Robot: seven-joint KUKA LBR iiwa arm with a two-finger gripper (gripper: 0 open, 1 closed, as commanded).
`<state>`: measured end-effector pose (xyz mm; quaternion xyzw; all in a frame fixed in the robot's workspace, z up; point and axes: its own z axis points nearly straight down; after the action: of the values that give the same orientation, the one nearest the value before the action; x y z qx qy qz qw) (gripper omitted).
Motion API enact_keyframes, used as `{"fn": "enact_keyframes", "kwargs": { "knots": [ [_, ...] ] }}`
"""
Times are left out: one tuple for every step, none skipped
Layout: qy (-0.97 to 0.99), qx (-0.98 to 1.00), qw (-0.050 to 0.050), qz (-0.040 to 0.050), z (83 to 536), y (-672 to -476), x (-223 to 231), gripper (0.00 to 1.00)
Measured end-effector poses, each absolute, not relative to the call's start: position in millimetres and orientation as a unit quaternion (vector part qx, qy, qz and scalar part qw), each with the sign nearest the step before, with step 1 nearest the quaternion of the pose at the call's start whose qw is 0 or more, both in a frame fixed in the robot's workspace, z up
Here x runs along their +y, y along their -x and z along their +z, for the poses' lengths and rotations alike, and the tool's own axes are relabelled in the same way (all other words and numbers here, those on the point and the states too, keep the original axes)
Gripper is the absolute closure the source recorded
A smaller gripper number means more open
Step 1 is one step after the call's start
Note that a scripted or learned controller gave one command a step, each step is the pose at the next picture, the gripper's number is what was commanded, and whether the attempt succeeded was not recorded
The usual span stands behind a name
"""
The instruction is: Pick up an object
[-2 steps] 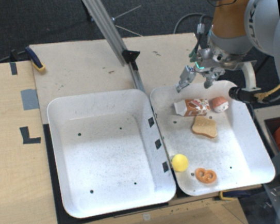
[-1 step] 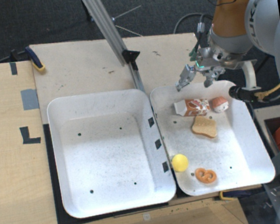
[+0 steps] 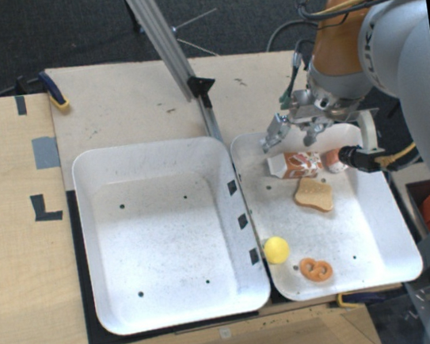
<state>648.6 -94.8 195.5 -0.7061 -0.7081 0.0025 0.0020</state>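
1. The gripper [image 3: 292, 133] hangs over the far part of the right bin [image 3: 387, 250], and its two fingers stand apart with nothing between them.
2. Just on the near side of the gripper lies a white and brown packet [image 3: 298, 164]; one fingertip appears close to the packet's far left corner, but I cannot tell if it touches it.
3. A slice of bread [image 3: 314, 194] lies against the near edge of the packet, a little further from the gripper.
4. A yellow ball [image 3: 276, 250] sits well apart from the gripper, at the near left side of the right bin, close to the wall shared with the left bin [image 3: 164, 231].
5. An orange pretzel [image 3: 316, 270] lies just beside the ball, toward the near rim of the right bin.
6. The right end of the packet is hard to make out, because a reddish shape and a black part of the arm [image 3: 386, 29] cross it there.
7. The arm is cut off by the right edge of the view, so its base is not visible.
8. The left bin shows a bare white floor with small dark dots.
9. A grey metal pole [image 3: 168, 46] rises slanted from the far edge between both bins, behind the gripper's left side.
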Motion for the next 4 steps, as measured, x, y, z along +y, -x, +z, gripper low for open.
{"fn": "enact_keyframes", "kwargs": {
  "knots": [
    [0.707, -0.708, 0.002, 0.0027, 150.7, -650.8, -96.7, 0.00],
    [0.706, -0.708, -0.006, -0.0028, 115.7, -648.1, -98.6, 0.00],
    [0.706, -0.708, -0.007, -0.0027, 124.2, -648.1, -98.4, 1.00],
    [0.707, -0.707, -0.002, -0.0012, 179.9, -643.4, -105.9, 1.00]
  ]
}}
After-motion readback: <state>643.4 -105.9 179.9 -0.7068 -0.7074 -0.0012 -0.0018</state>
